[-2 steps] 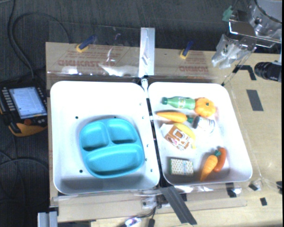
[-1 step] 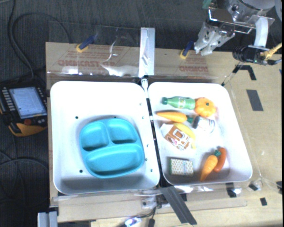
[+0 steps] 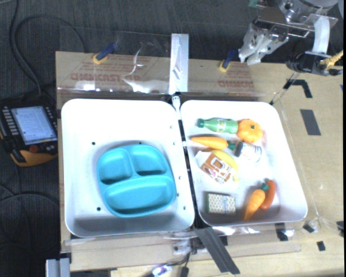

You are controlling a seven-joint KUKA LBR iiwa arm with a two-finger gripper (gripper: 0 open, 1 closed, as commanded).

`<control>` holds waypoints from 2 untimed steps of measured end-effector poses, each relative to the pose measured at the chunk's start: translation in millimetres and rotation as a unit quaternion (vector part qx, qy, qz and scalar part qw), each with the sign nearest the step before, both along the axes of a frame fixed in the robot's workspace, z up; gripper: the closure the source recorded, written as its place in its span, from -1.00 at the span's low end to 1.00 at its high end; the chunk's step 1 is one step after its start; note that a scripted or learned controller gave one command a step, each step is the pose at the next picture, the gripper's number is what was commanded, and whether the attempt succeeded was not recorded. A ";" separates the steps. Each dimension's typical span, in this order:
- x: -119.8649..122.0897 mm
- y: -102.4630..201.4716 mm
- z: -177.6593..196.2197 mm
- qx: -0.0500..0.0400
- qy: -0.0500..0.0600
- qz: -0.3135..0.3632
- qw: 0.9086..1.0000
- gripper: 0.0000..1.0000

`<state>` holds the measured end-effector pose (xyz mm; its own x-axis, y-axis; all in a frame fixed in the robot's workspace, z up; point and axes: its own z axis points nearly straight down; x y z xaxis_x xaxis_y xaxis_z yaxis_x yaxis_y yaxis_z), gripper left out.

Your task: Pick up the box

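Observation:
A small flat box [image 3: 221,202] with a green speckled top lies near the front edge of the right bin [image 3: 288,154]. An orange-and-white printed carton [image 3: 217,168] lies tilted in the middle of that bin, just behind the small box. My gripper [image 3: 257,49] hangs well above and behind the right bin's back edge, over the bench's cardboard. It is far from both items and open, with nothing between its pale fingers [image 3: 249,44].
The right bin also holds a green bottle [image 3: 218,124], an orange fruit [image 3: 249,131], a yellow-orange long vegetable [image 3: 208,142], a small white-and-dark item [image 3: 252,151] and two carrots [image 3: 256,201]. A blue divided plate [image 3: 137,179] lies in the left bin [image 3: 75,154].

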<state>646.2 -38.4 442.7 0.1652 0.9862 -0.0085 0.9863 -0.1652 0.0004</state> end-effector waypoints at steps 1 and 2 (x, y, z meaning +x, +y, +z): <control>0.5 0.6 8.9 -0.002 0.000 0.001 1.000 1.00; 1.1 1.1 18.1 -0.004 0.000 0.001 1.000 1.00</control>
